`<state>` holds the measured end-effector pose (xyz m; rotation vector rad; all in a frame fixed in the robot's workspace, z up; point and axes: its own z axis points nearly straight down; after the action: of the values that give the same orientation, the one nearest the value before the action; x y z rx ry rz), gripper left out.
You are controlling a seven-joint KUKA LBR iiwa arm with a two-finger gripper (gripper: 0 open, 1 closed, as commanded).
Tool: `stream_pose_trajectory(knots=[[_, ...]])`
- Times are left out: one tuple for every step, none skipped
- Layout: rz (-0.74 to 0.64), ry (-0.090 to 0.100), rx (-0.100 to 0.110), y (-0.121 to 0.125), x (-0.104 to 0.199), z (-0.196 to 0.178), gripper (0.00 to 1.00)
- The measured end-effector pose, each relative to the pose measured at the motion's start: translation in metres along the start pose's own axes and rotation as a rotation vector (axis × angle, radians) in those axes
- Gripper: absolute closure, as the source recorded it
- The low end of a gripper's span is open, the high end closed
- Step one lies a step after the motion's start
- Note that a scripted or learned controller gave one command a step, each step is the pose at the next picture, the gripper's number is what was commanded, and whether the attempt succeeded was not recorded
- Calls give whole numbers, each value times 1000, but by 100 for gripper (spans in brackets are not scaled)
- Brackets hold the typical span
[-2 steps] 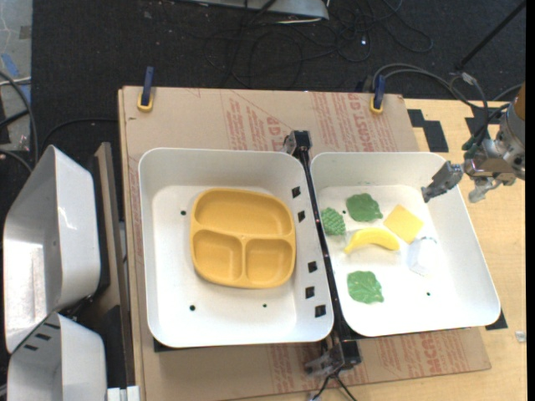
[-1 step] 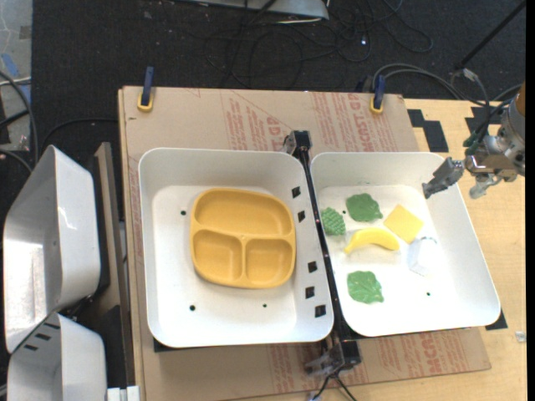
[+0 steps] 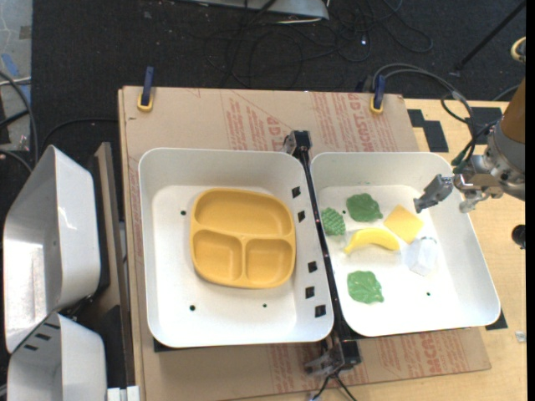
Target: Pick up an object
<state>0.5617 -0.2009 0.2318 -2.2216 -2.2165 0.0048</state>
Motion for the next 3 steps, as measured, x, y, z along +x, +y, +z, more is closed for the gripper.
stream_pose_trajectory(knots=[[-1, 0, -1, 4, 2, 44, 0], [0, 1, 0, 0, 2, 88, 0], [-1, -1, -6, 1, 2, 75, 100]])
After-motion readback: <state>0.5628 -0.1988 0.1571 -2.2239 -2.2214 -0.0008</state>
